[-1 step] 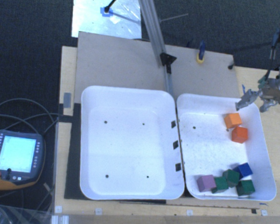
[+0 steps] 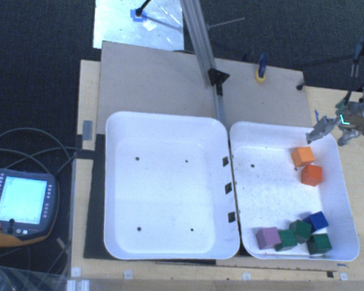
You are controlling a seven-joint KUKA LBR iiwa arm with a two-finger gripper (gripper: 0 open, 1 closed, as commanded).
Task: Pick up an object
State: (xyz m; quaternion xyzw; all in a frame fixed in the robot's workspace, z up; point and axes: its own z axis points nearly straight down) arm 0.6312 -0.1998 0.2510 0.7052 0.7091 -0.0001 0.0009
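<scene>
1. The floor is a dark carpet with a fine weave, and on it stands a pale wooden bench (image 2: pixel 175 78) covered with a flat beige board.
2. A shiny metal sheet (image 2: pixel 139 16) lies beyond the bench at the top, and a slim grey metal pole (image 2: pixel 200 33) crosses over it at a slant.
3. On the floor at the left lies a control pad (image 2: pixel 17 207) with a bright screen and a yellow-orange body; thin black cables curl around it.
4. Two shallow white plastic bins with rounded corners stand side by side and touch each other. The left bin (image 2: pixel 114 168) has a smooth floor with small dark dots.
5. In the right bin (image 2: pixel 347 205) lie several small blocks. An orange cube (image 2: pixel 303 156) and a darker orange-red block (image 2: pixel 311 174) are near the far right wall, just beside each other.
6. At the near right corner there is a close group: a pale purple cube (image 2: pixel 266 237), a green block (image 2: pixel 286 238), a dark green block (image 2: pixel 300 229), a blue cube (image 2: pixel 317 220) and another green block (image 2: pixel 318 243).
7. The gripper (image 2: pixel 333 127) hangs over the far right rim of the right bin, just beyond the orange cube. Its two grey metal fingers are spread wide apart, with nothing between them.
</scene>
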